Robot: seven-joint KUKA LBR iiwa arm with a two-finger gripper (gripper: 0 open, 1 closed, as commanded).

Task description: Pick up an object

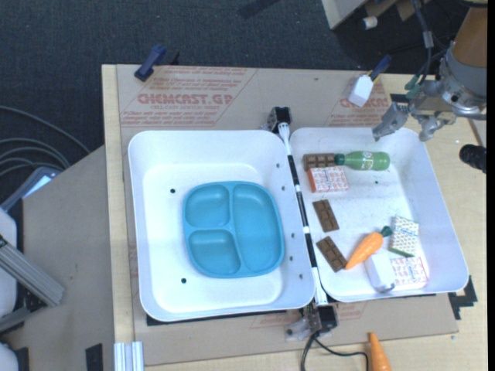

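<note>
Near the right bin's (433, 199) far edge lies a green bottle (366, 160) on its side, touching a brown bar (319, 160). Just above and right of it hangs the gripper (407, 125), fingers spread, holding nothing. An orange carrot (363, 250) lies nearer the front; the left bin (155, 176) holds a blue divided plate (232, 228).

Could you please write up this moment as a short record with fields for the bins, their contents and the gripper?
left bin: holds a blue divided plate
right bin: green bottle lying on its side at the far end, toy carrot near the front, brown bars along the left wall, small printed packets
gripper: open, above the far right corner of the right bin, holding nothing
task state: no object picked up yet
</note>
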